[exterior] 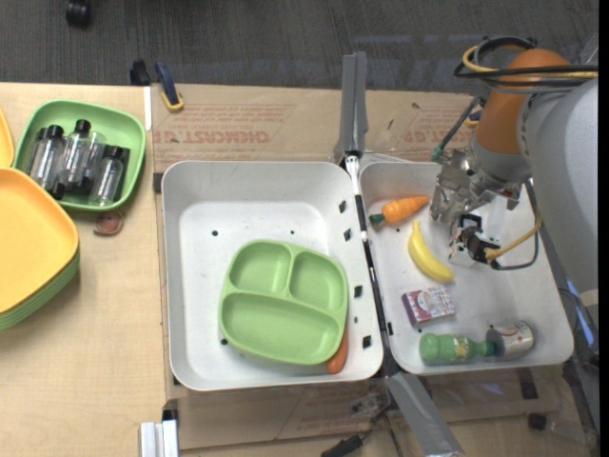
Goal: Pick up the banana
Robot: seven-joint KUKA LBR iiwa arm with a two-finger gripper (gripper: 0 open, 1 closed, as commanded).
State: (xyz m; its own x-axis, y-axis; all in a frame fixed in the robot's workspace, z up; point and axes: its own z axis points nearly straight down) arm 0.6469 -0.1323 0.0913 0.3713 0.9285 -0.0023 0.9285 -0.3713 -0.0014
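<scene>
i am the grey arm with the orange band [504,127], and i reach in from the right. my metal pincer [455,219] hangs over the right white bin [557,327], just beside the top end of the curved yellow banana [427,252]. nothing sits between my fingers, and i cannot tell if they are apart or together.

the banana lies on the floor of the right bin, near the middle. a small orange carrot with a green end [400,208] lies just above it. below the banana is a little purple and white packet [429,305]. a green bottle lying on its side [457,347] rests near the front wall, next to a shiny silver can [514,337].

the left white bin [190,255] holds a light green plate with three parts [284,302].
</scene>
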